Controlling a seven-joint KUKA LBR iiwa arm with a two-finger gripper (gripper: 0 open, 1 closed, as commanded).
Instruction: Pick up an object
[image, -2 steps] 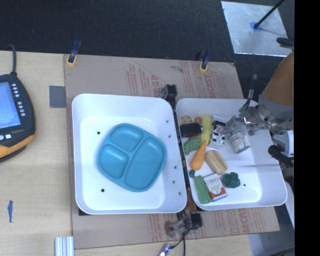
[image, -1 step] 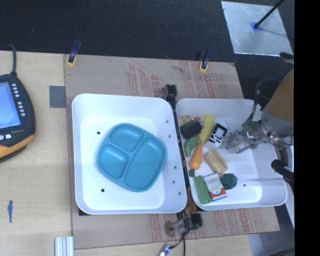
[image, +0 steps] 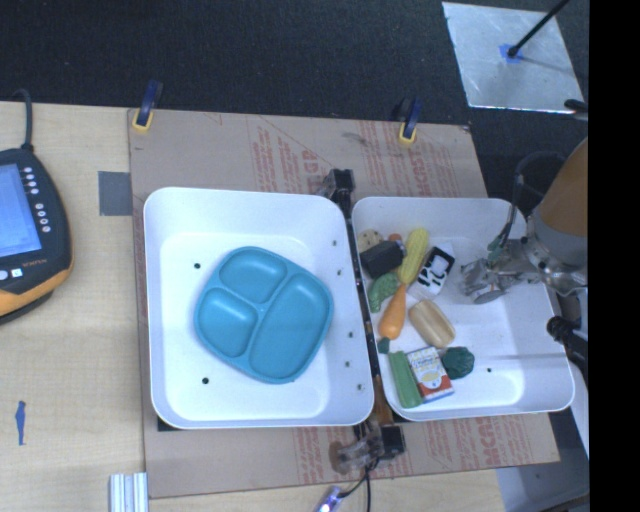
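Observation:
The right bin (image: 520, 395) holds several small toy foods along its left side: a yellow corn cob (image: 413, 253), an orange carrot (image: 393, 314), a tan bread roll (image: 431, 322), a dark green lump (image: 459, 361), a small carton (image: 428, 373) and a black-and-white card (image: 434, 270). My gripper (image: 487, 279) hangs over the bin's bare right half, to the right of the card and the roll. Its metal fingers point left, with nothing seen between them.
The left bin (image: 175, 390) carries a blue divided plate (image: 264, 313). A teach pendant (image: 25, 230) lies on the bench at far left. Clamps (image: 407, 120) pin the cardboard at its back edge. The arm's body (image: 565, 210) stands over the right bin's right rim.

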